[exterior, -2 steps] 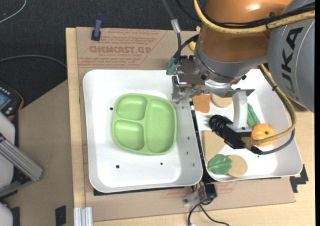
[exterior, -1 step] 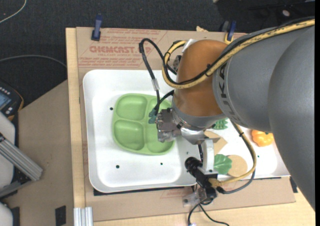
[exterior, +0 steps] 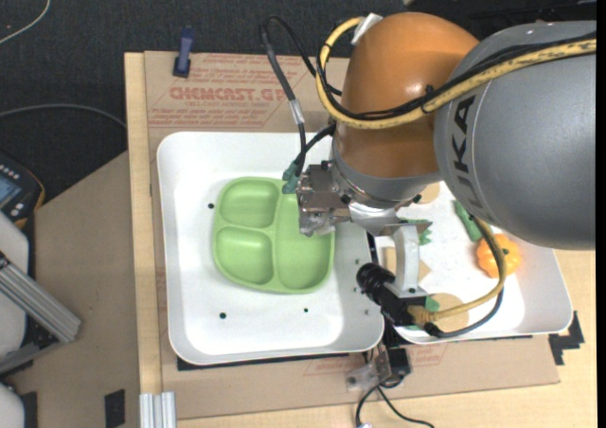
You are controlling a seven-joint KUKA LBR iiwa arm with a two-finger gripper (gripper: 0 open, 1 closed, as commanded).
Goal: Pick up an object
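Well, I start at the gripper (exterior: 314, 213). Its metal body hangs low over the left bin (exterior: 189, 322), right at the right-hand edge of the green plate (exterior: 256, 246), and the big orange wrist covers it from above. Because of this I cannot tell if it is released or clenched, and I see nothing that I can call gripped.

The plate is the one thing I see in this bin. It lies flat, nearer to the wall between the bins, with three hollow compartments facing up. The gripper seems to be at the rim of the right compartment, touching or just above; I cannot decide which.

In the right bin (exterior: 554, 308), mostly hidden under the arm, I see an orange thing (exterior: 502, 258) and a small green thing (exterior: 464, 220) near it. Both bins stand on a brown cardboard sheet (exterior: 227, 99).

My judgement is that this try aims at the plate, and that it is a risky one. The plate looks wide, shallow and smooth, so a pinch on the thin rim can slip, or the plate can tilt and fall back when lifted from one side. If the gripper lands on the rim instead of around it, it can press the plate into the bin floor or push it sideways. I also watch half blind here, so a miss would show late.
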